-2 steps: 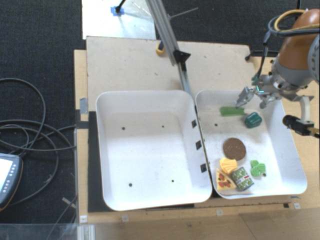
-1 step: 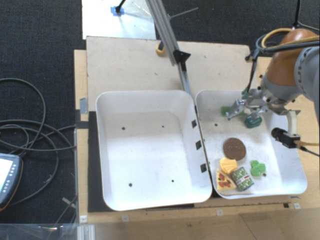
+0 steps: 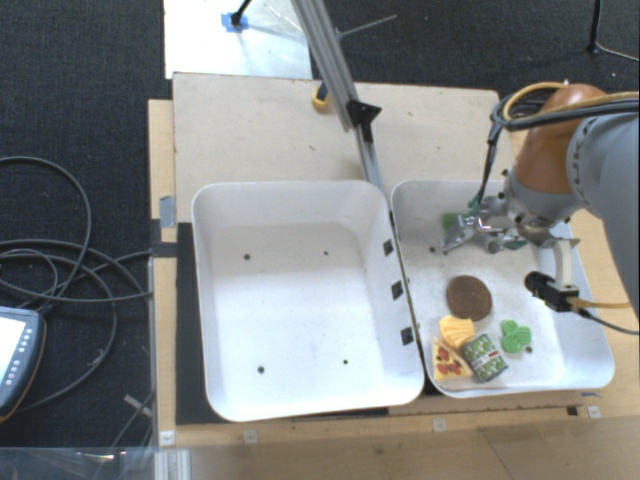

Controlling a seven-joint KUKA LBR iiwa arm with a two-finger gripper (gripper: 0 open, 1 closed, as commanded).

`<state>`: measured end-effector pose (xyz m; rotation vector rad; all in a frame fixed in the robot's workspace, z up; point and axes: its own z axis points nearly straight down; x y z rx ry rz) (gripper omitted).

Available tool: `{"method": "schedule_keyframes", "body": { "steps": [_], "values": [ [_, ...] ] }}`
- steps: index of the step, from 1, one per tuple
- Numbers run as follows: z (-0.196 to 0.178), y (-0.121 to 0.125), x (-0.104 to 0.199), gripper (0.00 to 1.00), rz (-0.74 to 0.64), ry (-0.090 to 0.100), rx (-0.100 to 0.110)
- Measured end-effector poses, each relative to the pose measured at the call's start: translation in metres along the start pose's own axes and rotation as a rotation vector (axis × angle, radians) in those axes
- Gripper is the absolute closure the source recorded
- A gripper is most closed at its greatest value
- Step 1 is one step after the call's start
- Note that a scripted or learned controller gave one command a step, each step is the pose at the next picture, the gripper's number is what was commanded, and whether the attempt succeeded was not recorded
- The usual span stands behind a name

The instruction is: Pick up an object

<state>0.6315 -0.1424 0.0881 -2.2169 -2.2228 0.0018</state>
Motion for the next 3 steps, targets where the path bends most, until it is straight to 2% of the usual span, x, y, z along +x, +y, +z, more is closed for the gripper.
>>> {"method": "schedule_keyframes", "body": {
  "steps": [1, 3],
  "values": [
    [-0.015, 0.002, -0.001, 1.00, -0.001, -0.001, -0.007],
    [-0.135, -0.007, -0.014, 1.00, 0.002, -0.003, -0.011]
  ]
}}
